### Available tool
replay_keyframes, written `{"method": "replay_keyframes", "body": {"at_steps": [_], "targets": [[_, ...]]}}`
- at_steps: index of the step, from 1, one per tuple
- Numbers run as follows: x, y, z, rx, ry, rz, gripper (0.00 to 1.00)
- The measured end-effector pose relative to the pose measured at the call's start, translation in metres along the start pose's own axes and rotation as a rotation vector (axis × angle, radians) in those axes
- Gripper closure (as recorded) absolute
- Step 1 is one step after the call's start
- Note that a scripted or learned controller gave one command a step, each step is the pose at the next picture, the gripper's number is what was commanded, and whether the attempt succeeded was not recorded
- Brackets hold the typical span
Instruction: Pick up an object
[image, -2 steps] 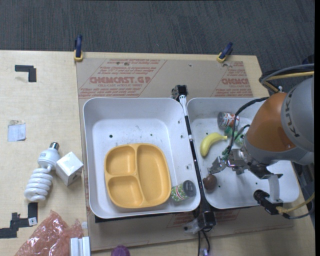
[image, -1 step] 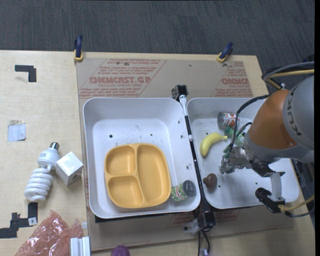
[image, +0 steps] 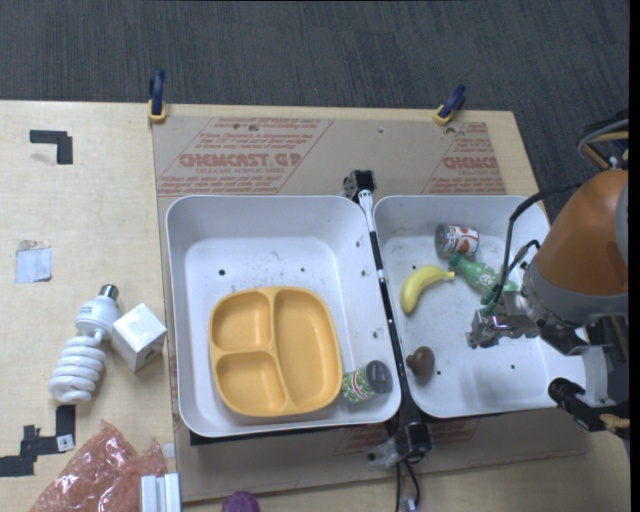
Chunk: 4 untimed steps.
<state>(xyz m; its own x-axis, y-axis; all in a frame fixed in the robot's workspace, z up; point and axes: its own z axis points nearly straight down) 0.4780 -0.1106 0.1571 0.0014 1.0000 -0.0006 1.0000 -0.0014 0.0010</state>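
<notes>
Nearest to the camera, far to the left of the banana and closer than it, a pink mesh bag lies on the bench, with a white block and a small purple thing just beside it at the picture's lower edge. A little further, still far left of the banana, there are a spiral bulb and a white cube, which touch or almost touch. In the left bin, left of the banana and nearer, a small jar with a dark lid lies against the near right corner of a yellow plate with three compartments. The banana itself lies in the right bin, close to the wall between the two bins. A brown ball sits just nearer than the banana, apart from it. The gripper is to the right of the banana and slightly nearer, low over the bin floor; how far open it is, and if it has hold of anything, cannot be told. The arm, grey and orange, comes in from the right of the banana. A green bottle lies just right of the banana, near its far tip, and its other end reaches toward the gripper. A can with a red label lies just behind the banana, beside the bottle. Far behind the banana, two blue and yellow clamps hold a brown sheet with red print.
</notes>
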Motion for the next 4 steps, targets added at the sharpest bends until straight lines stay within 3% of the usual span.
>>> {"method": "replay_keyframes", "body": {"at_steps": [1,2,3,4], "targets": [[0.0,0.0,0.0,0.0,0.0,0.0,0.0],[0.011,0.001,0.063,-0.01,-0.011,0.006,0.0],[0.014,0.002,0.054,-0.005,-0.002,0.003,1.0],[0.059,0.039,-0.035,-0.001,0.0,-0.004,1.0]]}}
